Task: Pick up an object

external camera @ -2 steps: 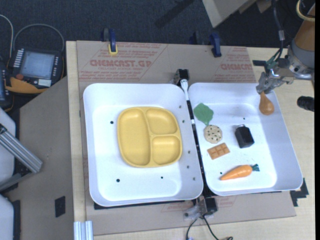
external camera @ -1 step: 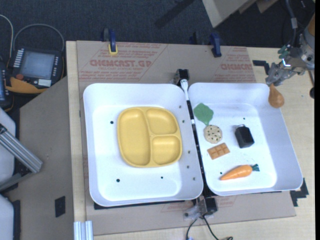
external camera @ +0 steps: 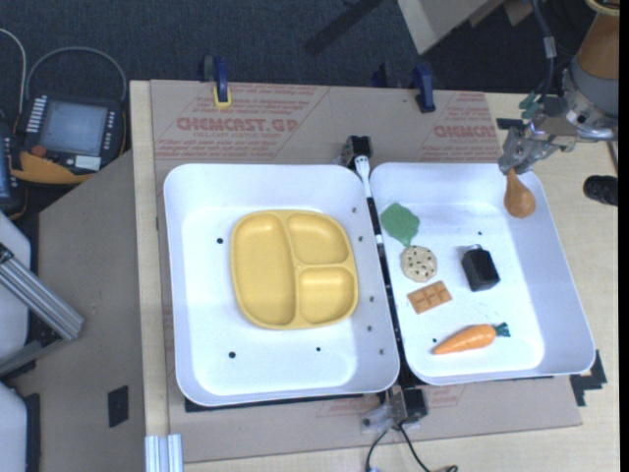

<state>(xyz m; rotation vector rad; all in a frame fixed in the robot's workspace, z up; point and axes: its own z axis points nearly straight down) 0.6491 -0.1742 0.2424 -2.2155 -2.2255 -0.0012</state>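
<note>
A brown pear-shaped object (external camera: 519, 197) sits at the upper right of the right bin (external camera: 560, 264), close against the bin's far-right wall, its narrow end pointing up toward the gripper (external camera: 518, 157). The gripper hangs directly above that narrow end, at the upper right of the frame, and appears to touch or nearly touch it; from this slanted view I cannot tell how far the jaws are parted or whether they have hold of anything.

Lower in the same bin, toward the centre, lies a small black block (external camera: 480, 267). Left of it is a round speckled cookie (external camera: 418, 262), with a green leaf-shaped piece (external camera: 400, 222) just above the cookie and a tan square cracker (external camera: 428, 296) just below. An orange carrot (external camera: 468, 338) with a green tip lies near the bin's lower edge, well apart from the brown object.

The left bin (external camera: 197, 264) holds a yellow divided plate (external camera: 293, 266) with three compartments, set roughly in its middle. Both bins rest side by side on the bench (external camera: 295, 116), whose cardboard sheet is held by two blue clamps (external camera: 218, 75) along the top edge. A small screen device (external camera: 71, 126) sits at the upper left of the frame.
</note>
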